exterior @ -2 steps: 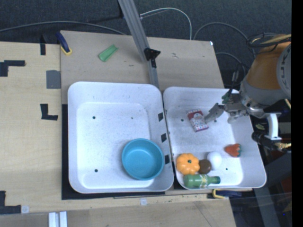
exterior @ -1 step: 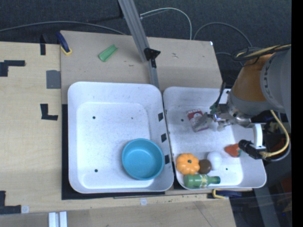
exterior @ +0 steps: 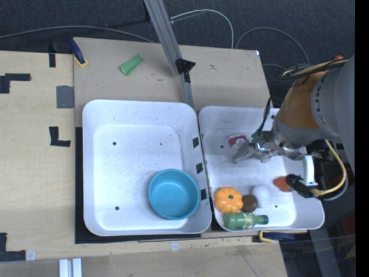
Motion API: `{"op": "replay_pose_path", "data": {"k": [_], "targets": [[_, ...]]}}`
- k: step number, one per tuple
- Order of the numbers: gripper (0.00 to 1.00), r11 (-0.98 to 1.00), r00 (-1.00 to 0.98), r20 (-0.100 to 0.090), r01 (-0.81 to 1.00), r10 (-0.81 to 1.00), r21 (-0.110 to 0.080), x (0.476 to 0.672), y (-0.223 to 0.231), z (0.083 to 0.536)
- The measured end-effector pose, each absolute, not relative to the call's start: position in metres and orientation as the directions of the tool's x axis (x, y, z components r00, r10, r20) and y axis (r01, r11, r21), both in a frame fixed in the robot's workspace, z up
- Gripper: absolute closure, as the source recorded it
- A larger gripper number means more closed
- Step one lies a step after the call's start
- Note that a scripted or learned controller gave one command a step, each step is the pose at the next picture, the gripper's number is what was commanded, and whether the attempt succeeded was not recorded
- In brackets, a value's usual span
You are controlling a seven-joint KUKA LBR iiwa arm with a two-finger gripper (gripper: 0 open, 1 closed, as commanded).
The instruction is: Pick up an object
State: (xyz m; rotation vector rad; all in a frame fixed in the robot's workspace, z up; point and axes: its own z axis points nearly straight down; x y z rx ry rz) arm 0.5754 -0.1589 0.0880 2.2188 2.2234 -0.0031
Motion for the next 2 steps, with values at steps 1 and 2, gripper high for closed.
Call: {"op": "replay_pose_path", "data": {"k": [1, 2], "targets": [[1.0, 0.003, -0.003, -0.001, 1.0, 1.0, -0.002, 0.575, -0.158, 0.099], [1.0, 0.001, -0.001, -0.002, 1.0, 1.0, 0.005, 0.581, -0.162, 0.16]]}}
